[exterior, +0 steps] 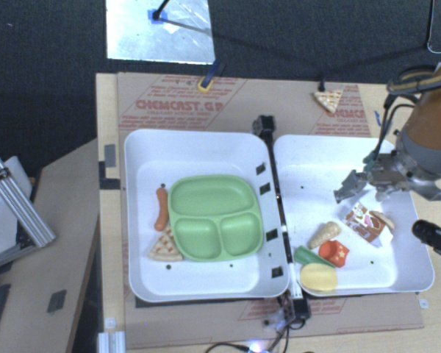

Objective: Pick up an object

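I see dark carpet (pixel 51 65) beyond the bench; a shiny metal sheet (pixel 159 20) lies on it, aluminium rails (pixel 11 197) at left.

This looks like a robotics lab: a grey robot arm with an orange band (pixel 426 134) reaches over two shallow white plastic bins (pixel 206 142) holding toy food, with loose black cables (pixel 294 50) behind the surface.

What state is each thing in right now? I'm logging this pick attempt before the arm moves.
gripper: above the right bin, nothing between its fingers
right bin: holds five items
packet: lying flat, untouched
red piece: resting beside the green piece
bread roll: lying on the bin floor
yellow piece: at the near rim
green tray: compartments bare
sausage: beside the tray
pizza slice: lying flat
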Robot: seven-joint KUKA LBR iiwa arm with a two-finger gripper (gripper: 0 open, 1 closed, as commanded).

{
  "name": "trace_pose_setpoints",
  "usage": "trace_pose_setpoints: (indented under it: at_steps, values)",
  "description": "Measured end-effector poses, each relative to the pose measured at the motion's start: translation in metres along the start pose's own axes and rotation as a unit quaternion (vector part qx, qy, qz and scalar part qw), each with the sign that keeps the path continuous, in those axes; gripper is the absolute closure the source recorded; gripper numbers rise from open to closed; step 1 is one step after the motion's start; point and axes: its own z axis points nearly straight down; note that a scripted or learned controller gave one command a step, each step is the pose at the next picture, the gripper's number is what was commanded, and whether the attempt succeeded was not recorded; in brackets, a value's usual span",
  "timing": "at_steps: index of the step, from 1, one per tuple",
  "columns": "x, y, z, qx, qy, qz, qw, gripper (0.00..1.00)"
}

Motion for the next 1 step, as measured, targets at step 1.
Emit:
trace_pose_setpoints:
  at_steps: [1]
  values:
    - [0.0002, 0.0021, -0.0053, -0.005, -0.001, -0.001, 1.0000, 0.00]
